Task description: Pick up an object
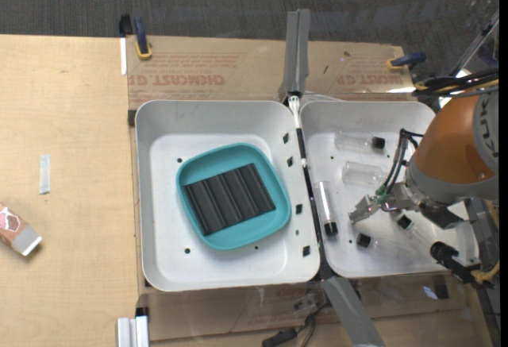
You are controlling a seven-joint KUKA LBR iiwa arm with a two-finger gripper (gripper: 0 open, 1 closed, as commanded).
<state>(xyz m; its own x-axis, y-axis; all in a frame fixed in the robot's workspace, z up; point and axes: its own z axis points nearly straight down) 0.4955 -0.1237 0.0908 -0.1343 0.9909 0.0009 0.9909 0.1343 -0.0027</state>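
The end effector (367,209) hangs low over the right bin (333,258), its metal tip slanting toward the bin's middle; whether it is released or clenched cannot be told from here, and nothing shows in its grasp. Just under and beside the tip lie small black caps (364,240), one near the tip and another (405,221) closer to the arm's wrist. Left of the tip, a clear tube with a black end (325,210) lies along the bin's left wall, apart from the tip. Farther back in the same bin rest more clear tubes (361,175), one with a black cap (378,143) near the far wall. The arm's orange band (456,143) covers the bin's right side, so open room lies toward the bin's middle and far left corner.

The left bin (155,179) holds a teal tray (190,175) bearing a dark ribbed insert (230,198), with bare white floor around it. A grey divider bar (298,52) rises between the bins at the far edge of the surface (63,99).
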